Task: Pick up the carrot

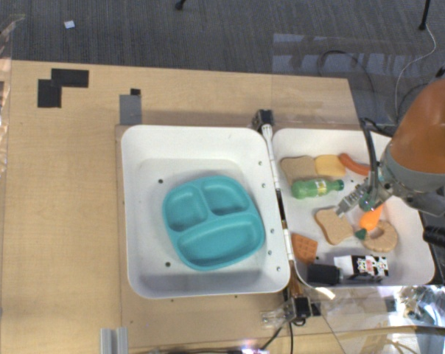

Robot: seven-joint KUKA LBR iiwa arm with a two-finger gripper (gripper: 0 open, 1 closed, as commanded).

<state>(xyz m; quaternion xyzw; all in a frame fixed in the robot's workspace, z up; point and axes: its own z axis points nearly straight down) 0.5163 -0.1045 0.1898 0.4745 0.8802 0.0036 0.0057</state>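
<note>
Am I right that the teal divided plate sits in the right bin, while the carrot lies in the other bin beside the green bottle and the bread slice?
Not quite. The camera view shows the teal divided plate in the left bin, not the right one. The carrot does lie in the other bin, near the green bottle and the bread slice.

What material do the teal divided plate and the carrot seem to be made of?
The teal divided plate looks like moulded plastic: even colour, smooth matte surface, rounded compartments. The carrot is probably a plastic toy: flat bright orange, green tip; it is too small to be sure.
</note>
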